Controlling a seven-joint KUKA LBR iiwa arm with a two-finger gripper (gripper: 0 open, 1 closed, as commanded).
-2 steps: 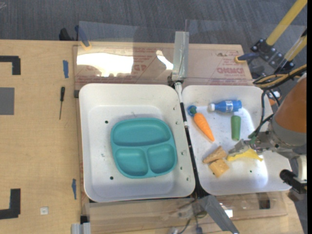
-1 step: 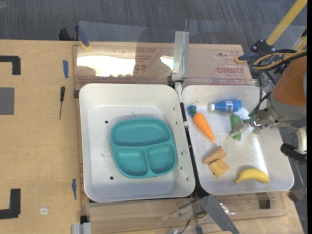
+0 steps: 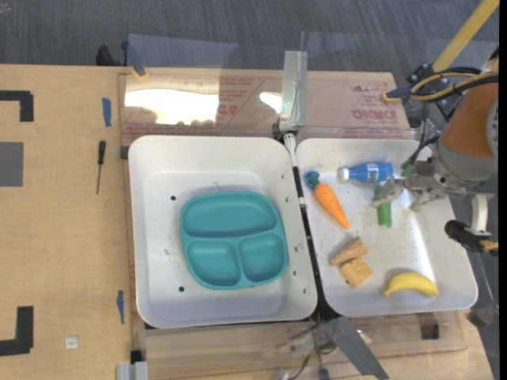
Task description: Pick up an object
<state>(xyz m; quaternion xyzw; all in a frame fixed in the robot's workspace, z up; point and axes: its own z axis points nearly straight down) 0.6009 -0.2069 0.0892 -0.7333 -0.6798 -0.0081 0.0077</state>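
Note:
The right bin [image 3: 451, 236] holds an orange carrot [image 3: 331, 204], a blue bottle [image 3: 367, 172] lying on its side, a small green piece [image 3: 385, 214], two tan cracker-like pieces [image 3: 352, 261] and a yellow banana [image 3: 410, 285]. My gripper [image 3: 402, 195] hangs low over the right bin's upper middle, just right of the bottle. Its fingers [image 3: 386, 191] stand apart, so it is open. The green piece lies right under the left finger, touching or nearly touching it, and is not clamped between the two. Nothing is lifted.
The left bin [image 3: 150, 212] carries a teal divided plate [image 3: 234, 238]. A raised divider [image 3: 299, 204] runs between the bins. The grey arm with its orange band [image 3: 471, 125] and cables covers the right bin's far right edge.

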